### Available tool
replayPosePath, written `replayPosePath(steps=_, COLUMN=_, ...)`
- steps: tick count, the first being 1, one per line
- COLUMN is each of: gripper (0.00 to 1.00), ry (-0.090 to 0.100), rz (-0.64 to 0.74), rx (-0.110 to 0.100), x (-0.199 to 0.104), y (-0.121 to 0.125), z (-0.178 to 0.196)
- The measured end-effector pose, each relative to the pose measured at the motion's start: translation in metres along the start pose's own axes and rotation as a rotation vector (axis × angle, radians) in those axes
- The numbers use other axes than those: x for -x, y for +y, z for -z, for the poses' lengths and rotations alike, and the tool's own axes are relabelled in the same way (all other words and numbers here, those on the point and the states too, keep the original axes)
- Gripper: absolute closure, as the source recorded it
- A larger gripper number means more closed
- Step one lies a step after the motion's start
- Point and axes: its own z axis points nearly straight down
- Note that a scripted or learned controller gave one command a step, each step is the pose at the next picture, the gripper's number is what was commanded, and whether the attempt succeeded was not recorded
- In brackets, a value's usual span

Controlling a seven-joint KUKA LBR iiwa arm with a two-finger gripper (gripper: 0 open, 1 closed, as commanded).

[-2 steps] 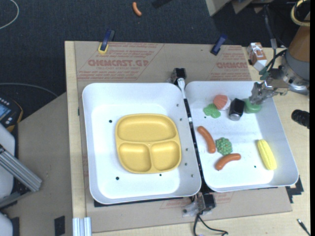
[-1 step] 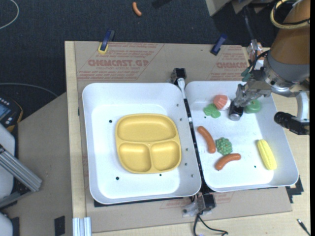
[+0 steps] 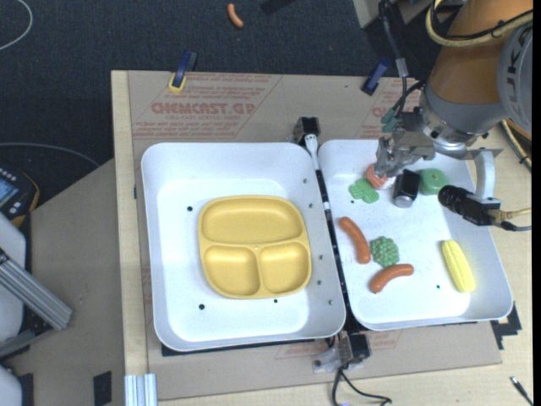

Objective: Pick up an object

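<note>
The gripper point(image 3: 389, 164) is low over the back of the right bin point(image 3: 423, 307), right above a small orange piece point(image 3: 374, 178) that lies beside a green leaf point(image 3: 364, 191); this looks like the reach-and-descend step, with nothing lifted yet. Whether it is apart or together I cannot tell (the wrist hides the tips); no object shows between them. Other choices lie well apart: two sausages point(image 3: 355, 238), a broccoli point(image 3: 385, 249), a corn cob point(image 3: 457, 266). Next, I judge, it must settle squarely around the orange piece, clear of the leaf, then close and rise; the yellow tray point(image 3: 254, 245) sits in the left bin point(image 3: 169, 193).
</note>
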Motion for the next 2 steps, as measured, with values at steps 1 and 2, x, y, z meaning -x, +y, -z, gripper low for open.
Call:
replayPosePath(steps=1, gripper=1.0, ry=0.0, rz=0.0, rx=-0.001, x=-0.059, y=0.004, z=0.0)
replayPosePath(steps=2, gripper=1.0, ry=0.0, rz=-0.001, rx=-0.005, x=-0.105, y=0.006, z=-0.01)
